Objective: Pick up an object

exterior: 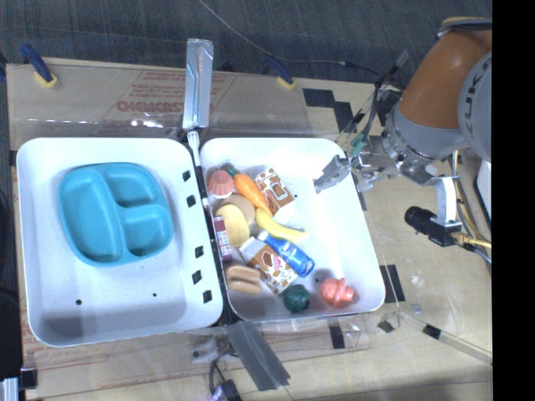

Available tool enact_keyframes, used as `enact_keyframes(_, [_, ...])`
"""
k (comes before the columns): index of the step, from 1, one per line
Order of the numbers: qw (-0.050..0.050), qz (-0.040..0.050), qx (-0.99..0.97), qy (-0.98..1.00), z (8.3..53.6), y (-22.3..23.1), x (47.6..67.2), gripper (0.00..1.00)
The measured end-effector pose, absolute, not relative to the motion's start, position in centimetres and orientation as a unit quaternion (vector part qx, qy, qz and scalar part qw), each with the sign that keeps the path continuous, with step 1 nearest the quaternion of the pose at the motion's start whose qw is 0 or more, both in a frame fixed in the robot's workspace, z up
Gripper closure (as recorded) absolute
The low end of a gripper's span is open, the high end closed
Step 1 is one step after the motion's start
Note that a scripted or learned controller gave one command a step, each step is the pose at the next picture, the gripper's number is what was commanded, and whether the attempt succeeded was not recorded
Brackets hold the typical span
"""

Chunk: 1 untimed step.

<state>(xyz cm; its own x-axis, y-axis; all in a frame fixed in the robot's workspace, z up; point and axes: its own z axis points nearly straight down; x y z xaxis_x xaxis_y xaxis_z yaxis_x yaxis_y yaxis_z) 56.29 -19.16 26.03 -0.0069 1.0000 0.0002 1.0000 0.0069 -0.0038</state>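
Hovering over the right bin [355, 224] edge, tool [333, 174] gripping nothing, finger spread impossible to tell, toys below.

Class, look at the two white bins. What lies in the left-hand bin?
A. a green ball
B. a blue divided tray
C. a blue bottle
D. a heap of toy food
B: the blue divided tray lies by itself in the left bin, while the toy food is heaped in the right bin.

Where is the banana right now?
The banana lies in the right bin, near its middle, just below the carrot and above the blue bottle.
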Motion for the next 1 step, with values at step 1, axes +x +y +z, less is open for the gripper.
enact_keyframes(1, [0.005, 0.0031, -0.705, -0.709, 12.39, -16.59, 52.74, 0.0])
